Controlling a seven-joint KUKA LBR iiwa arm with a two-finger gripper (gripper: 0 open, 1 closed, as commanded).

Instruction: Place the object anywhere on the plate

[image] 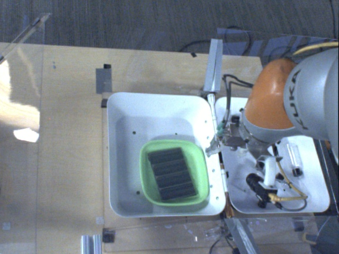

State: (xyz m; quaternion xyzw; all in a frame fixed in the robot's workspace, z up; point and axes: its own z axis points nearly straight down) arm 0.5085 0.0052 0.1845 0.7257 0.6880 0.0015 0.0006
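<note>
One dark block sits on the green plate.

The block (pixel 170 173) is dark grey, flat and long, with bumpy stripes across its top. It lies on the one green plate (pixel 144 176) in the left bin (pixel 127 120) of two white bins. My gripper (pixel 228 136) hangs over the right bin (pixel 312 194), near one small clear tube (pixel 293 159). I cannot tell if my gripper is spread or pressed together.

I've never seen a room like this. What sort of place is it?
Probably a robot testing lab. A grey robot arm with an orange band hangs over one of two shallow white bins on a pale wooden bench; the other holds a green plate carrying a dark ribbed block.
</note>
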